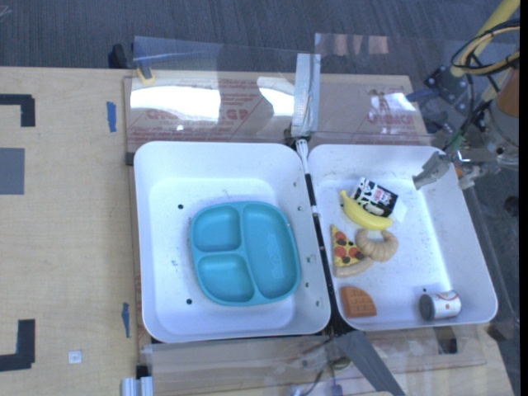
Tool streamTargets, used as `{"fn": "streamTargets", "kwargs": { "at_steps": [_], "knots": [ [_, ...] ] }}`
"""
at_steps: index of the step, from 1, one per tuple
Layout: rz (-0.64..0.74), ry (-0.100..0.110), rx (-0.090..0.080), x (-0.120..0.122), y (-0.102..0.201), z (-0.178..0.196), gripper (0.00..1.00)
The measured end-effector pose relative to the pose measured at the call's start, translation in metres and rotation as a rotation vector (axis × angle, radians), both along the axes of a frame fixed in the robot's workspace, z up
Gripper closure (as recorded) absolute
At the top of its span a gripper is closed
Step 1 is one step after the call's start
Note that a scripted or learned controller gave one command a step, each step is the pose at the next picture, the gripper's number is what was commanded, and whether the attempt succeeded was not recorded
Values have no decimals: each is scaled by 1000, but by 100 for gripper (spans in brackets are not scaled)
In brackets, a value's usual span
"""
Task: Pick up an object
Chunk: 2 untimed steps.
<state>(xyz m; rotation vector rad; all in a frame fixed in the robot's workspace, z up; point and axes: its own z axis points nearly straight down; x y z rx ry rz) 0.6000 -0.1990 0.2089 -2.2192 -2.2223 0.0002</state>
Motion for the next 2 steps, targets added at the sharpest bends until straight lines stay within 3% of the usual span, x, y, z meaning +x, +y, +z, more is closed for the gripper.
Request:
{"fn": "streamTargets", "kwargs": {
  "at_steps": [1, 2],
  "knots": [
    [-179, -9, -3, 33, 34, -106, 0],
    [-33, -5, 1, -27, 97, -122, 0]
  ]
}}
